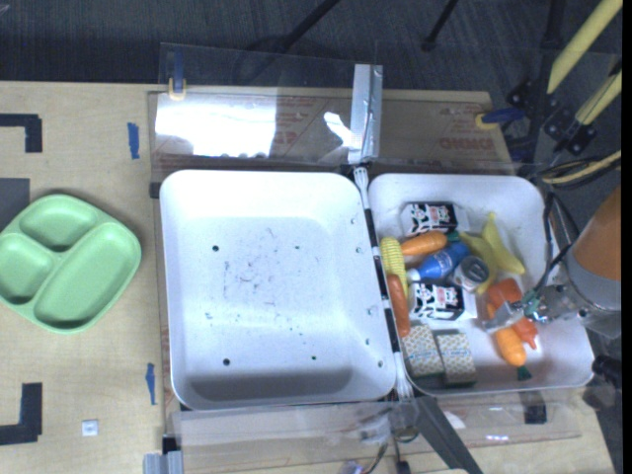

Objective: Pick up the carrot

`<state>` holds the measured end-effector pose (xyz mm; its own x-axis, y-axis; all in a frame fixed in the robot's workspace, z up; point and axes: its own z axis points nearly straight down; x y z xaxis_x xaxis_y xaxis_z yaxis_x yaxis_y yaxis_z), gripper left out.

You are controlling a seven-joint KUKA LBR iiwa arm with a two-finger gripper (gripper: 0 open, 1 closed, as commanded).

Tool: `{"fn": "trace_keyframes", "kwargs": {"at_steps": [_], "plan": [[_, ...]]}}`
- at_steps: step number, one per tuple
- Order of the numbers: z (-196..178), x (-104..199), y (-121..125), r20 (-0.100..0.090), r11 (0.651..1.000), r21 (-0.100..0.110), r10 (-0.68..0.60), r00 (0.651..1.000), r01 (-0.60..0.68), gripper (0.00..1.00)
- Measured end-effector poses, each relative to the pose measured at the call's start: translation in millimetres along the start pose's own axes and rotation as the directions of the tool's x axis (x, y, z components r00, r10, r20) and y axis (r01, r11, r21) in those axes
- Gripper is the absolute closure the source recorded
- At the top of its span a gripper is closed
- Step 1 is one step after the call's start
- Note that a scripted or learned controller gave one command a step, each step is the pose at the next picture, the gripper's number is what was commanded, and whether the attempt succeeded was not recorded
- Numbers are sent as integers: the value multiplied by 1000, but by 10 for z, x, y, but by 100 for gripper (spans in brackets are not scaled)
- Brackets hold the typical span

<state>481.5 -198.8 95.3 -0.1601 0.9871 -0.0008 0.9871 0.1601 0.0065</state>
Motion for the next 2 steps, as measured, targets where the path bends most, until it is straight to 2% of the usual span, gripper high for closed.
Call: {"fn": "trace_keyframes", "kwargs": {"at_steps": [1,2], "plan": [[96,-77,847,2,998,2,-61,998,61,100],[-1067,-321,437,0,1000,7,6,1000,-6,100]]}}
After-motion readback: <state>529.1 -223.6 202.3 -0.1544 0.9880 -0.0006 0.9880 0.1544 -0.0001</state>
